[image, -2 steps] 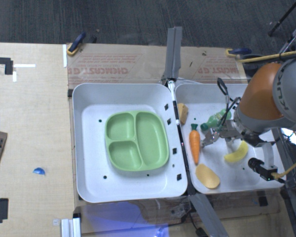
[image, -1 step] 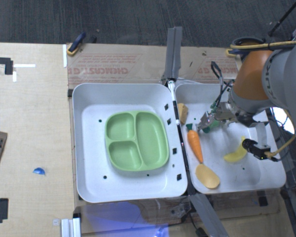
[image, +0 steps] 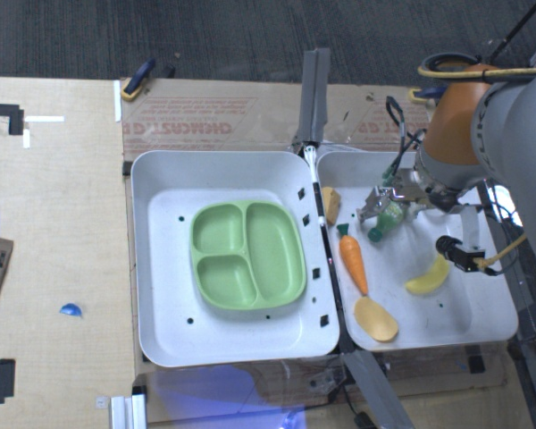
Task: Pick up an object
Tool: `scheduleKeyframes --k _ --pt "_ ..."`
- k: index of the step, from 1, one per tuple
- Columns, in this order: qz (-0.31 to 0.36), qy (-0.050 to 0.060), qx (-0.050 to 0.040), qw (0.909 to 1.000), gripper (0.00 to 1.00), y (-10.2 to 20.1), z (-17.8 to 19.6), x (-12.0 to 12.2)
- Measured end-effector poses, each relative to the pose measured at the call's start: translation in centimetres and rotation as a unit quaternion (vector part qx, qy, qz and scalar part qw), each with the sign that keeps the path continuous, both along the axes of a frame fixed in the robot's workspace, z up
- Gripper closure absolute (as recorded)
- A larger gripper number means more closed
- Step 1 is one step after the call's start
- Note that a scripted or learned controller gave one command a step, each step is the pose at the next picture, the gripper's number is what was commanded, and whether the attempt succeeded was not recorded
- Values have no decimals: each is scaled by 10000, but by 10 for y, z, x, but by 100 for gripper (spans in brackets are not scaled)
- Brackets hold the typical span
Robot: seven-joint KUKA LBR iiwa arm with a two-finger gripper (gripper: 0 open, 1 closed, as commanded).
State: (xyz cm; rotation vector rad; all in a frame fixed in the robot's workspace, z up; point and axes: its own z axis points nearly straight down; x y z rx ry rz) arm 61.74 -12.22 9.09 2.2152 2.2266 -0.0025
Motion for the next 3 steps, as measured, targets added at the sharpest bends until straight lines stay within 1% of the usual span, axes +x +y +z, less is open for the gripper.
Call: scheduleKeyframes --k 1,2,3 --pt "13 8 -6 10000 100 0 8 0" --pt "-450 7 -2 9990 100 54 100 17" --pt "-1112 24 -1 9938 100 79 99 -14"
